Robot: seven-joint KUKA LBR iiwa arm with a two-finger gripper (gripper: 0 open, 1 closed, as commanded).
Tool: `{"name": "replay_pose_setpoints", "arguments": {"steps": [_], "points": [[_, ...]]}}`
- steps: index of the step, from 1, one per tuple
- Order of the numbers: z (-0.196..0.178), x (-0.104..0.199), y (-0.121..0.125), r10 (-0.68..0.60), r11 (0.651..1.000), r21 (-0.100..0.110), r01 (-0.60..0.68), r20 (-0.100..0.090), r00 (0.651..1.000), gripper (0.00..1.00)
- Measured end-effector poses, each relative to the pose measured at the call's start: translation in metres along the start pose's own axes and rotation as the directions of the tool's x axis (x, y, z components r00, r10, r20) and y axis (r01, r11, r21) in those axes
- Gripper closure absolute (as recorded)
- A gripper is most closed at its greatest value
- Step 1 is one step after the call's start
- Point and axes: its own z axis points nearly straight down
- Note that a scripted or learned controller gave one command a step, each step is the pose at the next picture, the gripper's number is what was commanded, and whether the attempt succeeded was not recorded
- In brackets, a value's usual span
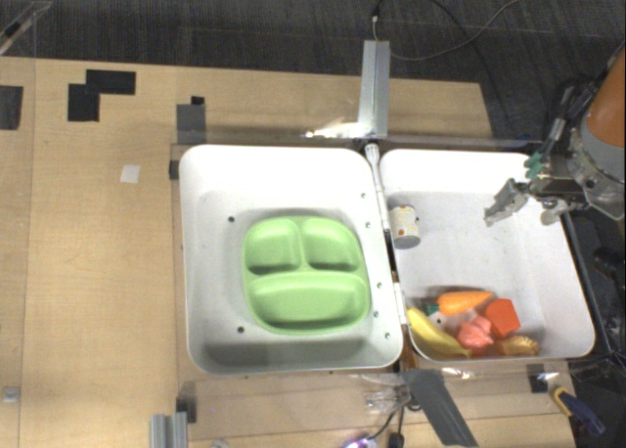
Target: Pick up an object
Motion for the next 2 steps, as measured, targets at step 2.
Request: {"name": "replay_pose_setpoints", "arguments": {"steps": [2], "points": [[0.193, 0.009, -0.039, -0.08, 0.997, -0.012, 0.08, 0.002, 0.997, 0.0]]}}
